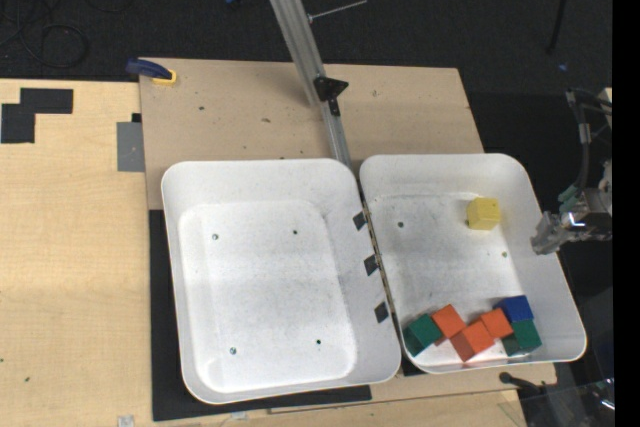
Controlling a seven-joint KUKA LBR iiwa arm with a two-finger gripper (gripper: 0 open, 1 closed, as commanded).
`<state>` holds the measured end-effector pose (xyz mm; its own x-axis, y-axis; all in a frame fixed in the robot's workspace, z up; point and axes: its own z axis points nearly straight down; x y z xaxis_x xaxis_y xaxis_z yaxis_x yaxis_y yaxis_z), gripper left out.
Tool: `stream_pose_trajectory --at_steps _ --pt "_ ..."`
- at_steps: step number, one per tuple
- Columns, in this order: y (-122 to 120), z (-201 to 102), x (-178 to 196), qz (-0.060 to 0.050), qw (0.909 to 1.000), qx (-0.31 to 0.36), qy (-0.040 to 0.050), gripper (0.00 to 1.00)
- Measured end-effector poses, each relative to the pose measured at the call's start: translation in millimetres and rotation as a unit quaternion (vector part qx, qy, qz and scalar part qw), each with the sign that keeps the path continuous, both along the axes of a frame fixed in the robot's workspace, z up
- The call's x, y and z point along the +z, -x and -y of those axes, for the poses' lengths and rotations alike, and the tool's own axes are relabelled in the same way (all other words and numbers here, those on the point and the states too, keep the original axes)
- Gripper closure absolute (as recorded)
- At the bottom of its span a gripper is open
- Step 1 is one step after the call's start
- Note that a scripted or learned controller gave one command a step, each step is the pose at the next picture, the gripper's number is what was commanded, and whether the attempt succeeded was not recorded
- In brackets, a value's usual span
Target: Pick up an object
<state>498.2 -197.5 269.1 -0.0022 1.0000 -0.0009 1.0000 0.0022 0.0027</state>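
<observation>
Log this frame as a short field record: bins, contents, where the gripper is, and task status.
left bin: white, shallow
right bin: white, shallow, holds all the blocks
yellow block: alone, upper right of the right bin
block cluster: orange, green and blue blocks packed along the right bin's near edge
gripper: at the right bin's right rim, outside it; too small to tell the finger state
task status: nothing seen picked up

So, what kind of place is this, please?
Probably a robotics lab bench set up for pick-up trials: two shallow white bins, the left bin and the right bin, coloured blocks piled in the right one, and an aluminium rail behind.
</observation>
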Motion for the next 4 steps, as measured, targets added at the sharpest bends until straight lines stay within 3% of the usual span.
stream_pose_trajectory --at_steps 3,4 --pt "-47 -166 -38 -0.003 1.0000 0.001 -0.0016 1.00" --pt "-72 -217 -32 -0.002 1.0000 0.001 -0.0006 1.00"
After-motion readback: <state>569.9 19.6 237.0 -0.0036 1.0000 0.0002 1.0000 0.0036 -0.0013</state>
